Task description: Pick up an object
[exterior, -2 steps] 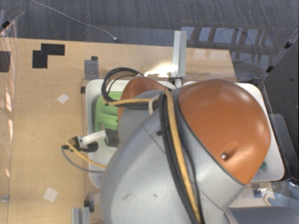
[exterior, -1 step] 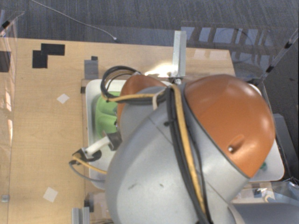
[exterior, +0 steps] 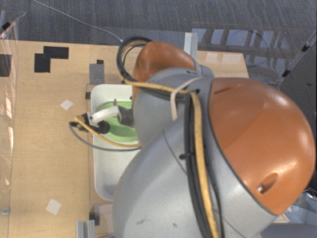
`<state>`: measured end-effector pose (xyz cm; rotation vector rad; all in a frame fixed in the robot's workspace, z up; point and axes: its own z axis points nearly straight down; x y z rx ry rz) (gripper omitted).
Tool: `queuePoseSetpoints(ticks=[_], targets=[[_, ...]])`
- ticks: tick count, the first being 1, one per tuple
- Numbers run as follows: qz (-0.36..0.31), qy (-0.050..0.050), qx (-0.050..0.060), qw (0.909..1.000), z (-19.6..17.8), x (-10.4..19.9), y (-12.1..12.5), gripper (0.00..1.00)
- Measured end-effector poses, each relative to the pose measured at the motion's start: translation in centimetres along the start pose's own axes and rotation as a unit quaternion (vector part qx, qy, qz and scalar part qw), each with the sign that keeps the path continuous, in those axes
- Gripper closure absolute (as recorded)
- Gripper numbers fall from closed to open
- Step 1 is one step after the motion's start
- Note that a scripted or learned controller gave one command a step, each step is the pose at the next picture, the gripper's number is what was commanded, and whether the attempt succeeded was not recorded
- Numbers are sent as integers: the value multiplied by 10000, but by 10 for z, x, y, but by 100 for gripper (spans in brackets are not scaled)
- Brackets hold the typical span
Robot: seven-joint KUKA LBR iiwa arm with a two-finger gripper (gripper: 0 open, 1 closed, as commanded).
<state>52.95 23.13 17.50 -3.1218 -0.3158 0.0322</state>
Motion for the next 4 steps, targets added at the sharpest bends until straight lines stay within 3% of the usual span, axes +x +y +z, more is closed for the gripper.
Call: queuePoseSetpoints(ticks=[1,2,3,4], targets=[[-3,0,6,10000,-10,0,0,100],[-540,144,-14,9984,-263,-26,-8,100],[51,123,-13,9999,-161,-41,1,100],[-1195,88,-48,9928,-88,-45,-4,100]])
